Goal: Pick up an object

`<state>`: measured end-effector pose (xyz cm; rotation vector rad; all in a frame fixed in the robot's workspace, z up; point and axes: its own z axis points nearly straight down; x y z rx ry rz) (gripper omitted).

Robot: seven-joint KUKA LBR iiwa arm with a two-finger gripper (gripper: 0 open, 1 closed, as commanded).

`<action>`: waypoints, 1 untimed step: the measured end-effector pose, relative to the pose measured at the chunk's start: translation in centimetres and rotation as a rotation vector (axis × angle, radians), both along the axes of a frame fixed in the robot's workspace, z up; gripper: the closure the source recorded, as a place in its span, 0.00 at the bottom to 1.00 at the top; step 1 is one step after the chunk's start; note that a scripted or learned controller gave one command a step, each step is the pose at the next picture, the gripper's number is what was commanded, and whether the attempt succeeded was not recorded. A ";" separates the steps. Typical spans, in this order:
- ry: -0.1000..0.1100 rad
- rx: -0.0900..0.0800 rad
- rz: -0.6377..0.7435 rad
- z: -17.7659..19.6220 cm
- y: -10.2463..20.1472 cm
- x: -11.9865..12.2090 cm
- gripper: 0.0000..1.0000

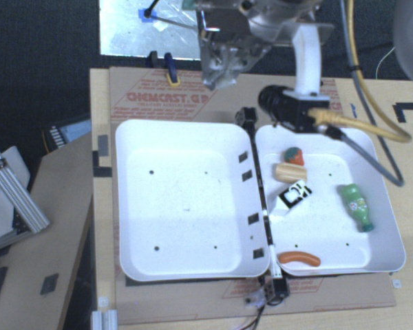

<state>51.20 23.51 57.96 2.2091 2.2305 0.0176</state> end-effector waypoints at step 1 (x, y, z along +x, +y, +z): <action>0.023 -0.013 -0.010 -14.1 -0.1 0.6 1.00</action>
